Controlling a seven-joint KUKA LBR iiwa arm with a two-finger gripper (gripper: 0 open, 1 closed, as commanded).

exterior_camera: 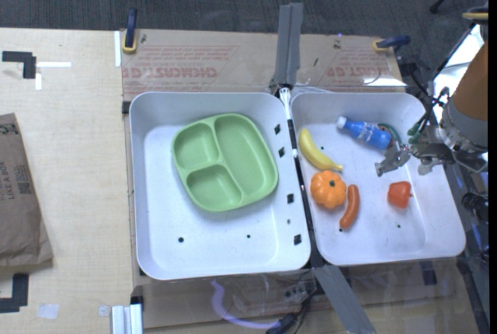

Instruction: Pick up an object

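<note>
In the right bin [443,243] lie a yellow banana [316,151], a blue bottle [366,133], an orange pumpkin [328,189], a reddish sausage [349,207] and a small red fruit [399,194]. My gripper [404,166] reaches in from the right and hangs just behind the red fruit and to the right of the blue bottle. Its fingers [386,165] are spread, open, with nothing between them.
The left bin [155,247] holds a green divided plate [224,162]. A grey divider bar [289,45] rises between the bins at the back. A brown paper bag [19,193] lies on the bench at far left.
</note>
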